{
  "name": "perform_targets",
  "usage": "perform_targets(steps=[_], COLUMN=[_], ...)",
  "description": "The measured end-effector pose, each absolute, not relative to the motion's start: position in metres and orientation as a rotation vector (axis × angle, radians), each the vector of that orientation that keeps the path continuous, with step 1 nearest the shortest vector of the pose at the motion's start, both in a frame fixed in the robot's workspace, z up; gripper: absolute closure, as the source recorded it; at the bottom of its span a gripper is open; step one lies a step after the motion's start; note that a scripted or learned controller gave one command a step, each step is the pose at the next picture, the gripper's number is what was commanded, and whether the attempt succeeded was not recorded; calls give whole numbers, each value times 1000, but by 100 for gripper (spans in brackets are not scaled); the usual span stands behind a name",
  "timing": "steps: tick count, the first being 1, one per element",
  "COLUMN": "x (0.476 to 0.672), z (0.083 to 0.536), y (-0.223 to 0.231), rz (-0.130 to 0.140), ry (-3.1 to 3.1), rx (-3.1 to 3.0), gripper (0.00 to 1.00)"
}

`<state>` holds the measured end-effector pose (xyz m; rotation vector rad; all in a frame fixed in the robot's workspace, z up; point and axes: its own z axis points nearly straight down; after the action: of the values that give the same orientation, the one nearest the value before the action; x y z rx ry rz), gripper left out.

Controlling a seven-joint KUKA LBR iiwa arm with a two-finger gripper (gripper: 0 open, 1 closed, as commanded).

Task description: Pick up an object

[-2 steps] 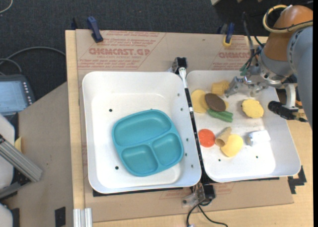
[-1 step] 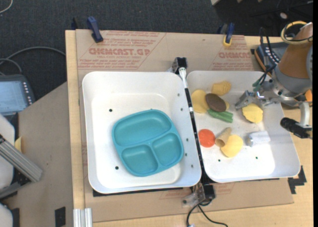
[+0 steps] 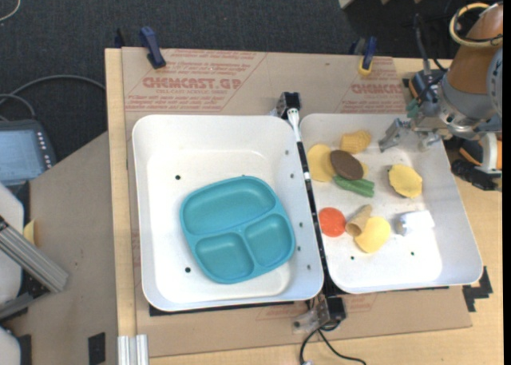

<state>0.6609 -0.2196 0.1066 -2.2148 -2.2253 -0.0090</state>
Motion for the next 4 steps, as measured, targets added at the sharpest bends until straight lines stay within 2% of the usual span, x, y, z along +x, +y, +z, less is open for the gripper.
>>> perform_targets(steps=[1, 2, 3, 4], x=[608, 570, 567, 570], z=[162, 82, 142, 128], y=[-225, -216, -133, -229], rz=[0, -14, -10, 0], ry=[-2221, -2218, -2231, -2218], rx=[-2225, -2205, -2213, -2230], gripper=[0, 0, 0, 0])
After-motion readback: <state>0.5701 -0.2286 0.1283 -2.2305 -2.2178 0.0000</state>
